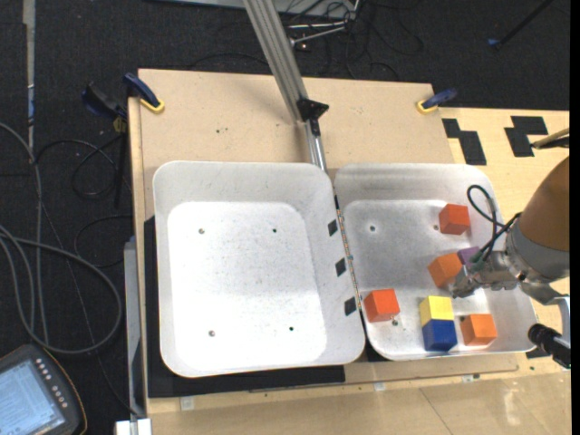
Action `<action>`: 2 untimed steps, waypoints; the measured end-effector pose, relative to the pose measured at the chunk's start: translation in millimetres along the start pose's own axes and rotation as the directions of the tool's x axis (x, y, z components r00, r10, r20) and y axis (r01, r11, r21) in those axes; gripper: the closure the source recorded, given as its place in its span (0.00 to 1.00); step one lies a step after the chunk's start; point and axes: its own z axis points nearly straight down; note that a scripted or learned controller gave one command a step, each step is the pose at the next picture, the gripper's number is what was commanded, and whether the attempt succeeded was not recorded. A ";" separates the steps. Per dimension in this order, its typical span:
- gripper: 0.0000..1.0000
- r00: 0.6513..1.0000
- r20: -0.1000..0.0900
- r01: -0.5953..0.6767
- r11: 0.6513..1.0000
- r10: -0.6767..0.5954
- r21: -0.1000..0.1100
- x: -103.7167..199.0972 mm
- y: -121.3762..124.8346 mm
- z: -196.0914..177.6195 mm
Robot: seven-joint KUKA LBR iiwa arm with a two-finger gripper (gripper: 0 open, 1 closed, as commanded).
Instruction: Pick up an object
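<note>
Hovering gripper (pixel 464 284) (beside an orange block (pixel 445 266)) in right bin (pixel 399 181).

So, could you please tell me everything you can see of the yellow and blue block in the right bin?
The yellow and blue block looks like two cubes joined or pressed together, yellow at the far end and blue at the near end, with a matte, solid look. It lies flat on the floor of the right bin near its front rim, between two orange cubes, one to its left and one to its right, apparently touching neither.
</note>
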 end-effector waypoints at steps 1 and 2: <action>1.00 1.000 0.001 0.003 1.000 -0.003 -0.002 -2.1 5.3 -43.1; 1.00 1.000 0.002 0.002 1.000 -0.002 -0.002 -6.7 3.2 -87.4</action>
